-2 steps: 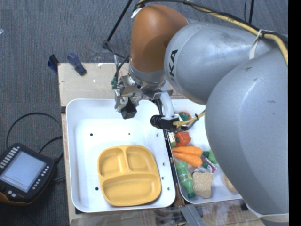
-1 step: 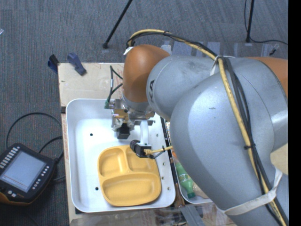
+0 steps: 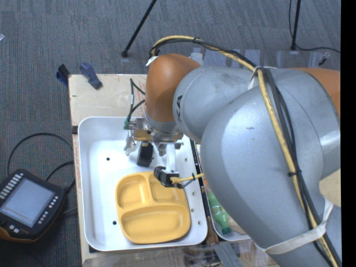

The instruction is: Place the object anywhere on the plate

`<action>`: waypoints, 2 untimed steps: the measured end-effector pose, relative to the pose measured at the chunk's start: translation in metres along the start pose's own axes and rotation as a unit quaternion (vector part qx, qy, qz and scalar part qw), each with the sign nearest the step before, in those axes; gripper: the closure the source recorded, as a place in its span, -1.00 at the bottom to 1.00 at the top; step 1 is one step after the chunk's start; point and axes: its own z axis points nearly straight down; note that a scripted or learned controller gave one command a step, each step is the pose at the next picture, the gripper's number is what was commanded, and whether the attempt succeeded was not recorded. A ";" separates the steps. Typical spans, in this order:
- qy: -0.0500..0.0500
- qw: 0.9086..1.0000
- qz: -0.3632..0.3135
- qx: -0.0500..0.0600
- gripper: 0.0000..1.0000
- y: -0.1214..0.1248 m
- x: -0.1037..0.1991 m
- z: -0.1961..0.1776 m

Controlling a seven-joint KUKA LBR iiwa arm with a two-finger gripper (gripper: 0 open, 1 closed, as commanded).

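One small black block sits right under the gripper, above the white bin's floor just beyond the yellow divided plate's far rim, likely mid-pick, since it must reach the plate; whether the jaws pinch it I cannot tell.

Bulky grey arm with an orange band and a yellow cable along it.

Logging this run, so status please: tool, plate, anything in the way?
Tool over left bin, just beyond yellow plate. Nothing lying on that plate. Green bottle in right bin, half under arm.
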 end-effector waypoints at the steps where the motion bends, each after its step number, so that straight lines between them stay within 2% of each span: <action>1: 0.000 1.000 0.000 0.000 -1.00 0.000 0.000 0.000; 2: 0.000 1.000 -0.013 0.000 -1.00 0.004 -0.006 0.004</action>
